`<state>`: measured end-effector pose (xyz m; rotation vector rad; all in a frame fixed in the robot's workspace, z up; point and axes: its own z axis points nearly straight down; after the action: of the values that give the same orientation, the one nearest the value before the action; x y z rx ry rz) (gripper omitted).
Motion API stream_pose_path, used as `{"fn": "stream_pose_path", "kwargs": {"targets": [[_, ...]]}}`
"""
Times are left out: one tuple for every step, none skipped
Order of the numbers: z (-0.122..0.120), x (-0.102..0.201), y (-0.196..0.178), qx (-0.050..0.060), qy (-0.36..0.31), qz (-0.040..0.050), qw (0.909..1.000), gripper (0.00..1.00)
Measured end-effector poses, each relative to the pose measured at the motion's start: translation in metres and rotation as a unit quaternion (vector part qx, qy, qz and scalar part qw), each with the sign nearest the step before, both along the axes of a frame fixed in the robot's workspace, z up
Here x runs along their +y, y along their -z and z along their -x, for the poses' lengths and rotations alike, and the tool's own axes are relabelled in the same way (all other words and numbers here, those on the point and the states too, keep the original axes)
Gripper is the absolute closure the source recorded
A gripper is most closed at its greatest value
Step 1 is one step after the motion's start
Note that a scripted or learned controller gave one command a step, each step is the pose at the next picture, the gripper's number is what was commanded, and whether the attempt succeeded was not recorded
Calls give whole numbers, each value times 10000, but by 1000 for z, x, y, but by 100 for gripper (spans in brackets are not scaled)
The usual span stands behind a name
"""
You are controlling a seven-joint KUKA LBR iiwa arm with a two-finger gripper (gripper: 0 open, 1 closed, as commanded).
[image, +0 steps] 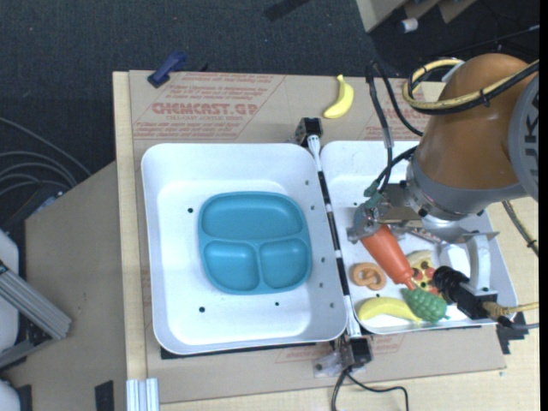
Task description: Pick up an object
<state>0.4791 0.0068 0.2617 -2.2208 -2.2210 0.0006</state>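
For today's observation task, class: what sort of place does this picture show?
Probably a robotics lab test bench: a robot arm reaches over two white bins holding a blue divided plate and a toy carrot, with loose cables on the floor.

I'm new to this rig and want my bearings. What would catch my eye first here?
The big teal divided plate sits in the middle of the left bin. At the right, the arm's orange band looms over the right bin, its tool at the top of a toy carrot. A yellow banana lies on the bench behind the bins, another at the right bin's front.
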Motion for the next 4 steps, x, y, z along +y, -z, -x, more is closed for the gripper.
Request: {"fn": "stream_pose_path", "kwargs": {"targets": [[-19,-20,-2,-4,3,1,10000,100],[0,-62,-7,8,5,-2,10000,100],[0,-21,10,10,-2,-3,10000,100],[0,-11,-3,-3,-2,0,10000,100]]}}
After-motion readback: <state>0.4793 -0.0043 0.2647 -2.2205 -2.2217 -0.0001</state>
